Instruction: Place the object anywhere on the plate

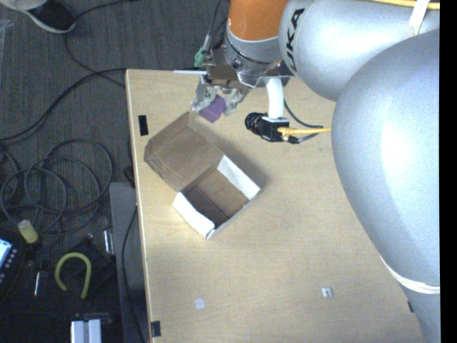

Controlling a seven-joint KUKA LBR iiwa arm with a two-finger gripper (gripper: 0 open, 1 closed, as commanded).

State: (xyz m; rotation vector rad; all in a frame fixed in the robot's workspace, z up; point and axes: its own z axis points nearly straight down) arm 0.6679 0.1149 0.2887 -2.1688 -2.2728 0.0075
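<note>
"End effector (214, 103) first: what is it doing?"

"It is pinching a small purple object (211, 111) between its two fingers, which are closing in tight on either side of it. I cannot tell whether the object is touching anything underneath."

"And nearest the camera?"

"The arm (389, 163) is bulking across the right side as a big grey shell. Beside it the tan wooden surface (285, 263) is lying bare apart from a tiny pale mark (326, 291). Off the left edge, on the dark floor, a yellow-green U-shaped piece (73, 270) is lying among looping black cables (57, 170)."

"Moving further in?"

"An open cardboard box (214, 199) is sitting at a slant near the middle of the surface, its white-faced flaps spreading outward and one brown flap (182, 152) folding away toward the far left."

"So where is the object hanging relative to that?"

"Just beyond the brown flap, over the far part of the surface, apart from the box. A black plug (263, 126) with a yellow lead is dangling just to the right of it."

"Beyond that?"

"The orange band (255, 6) is rising above the wrist, and a dark shoe (50, 14) is showing at the far left corner."
</note>
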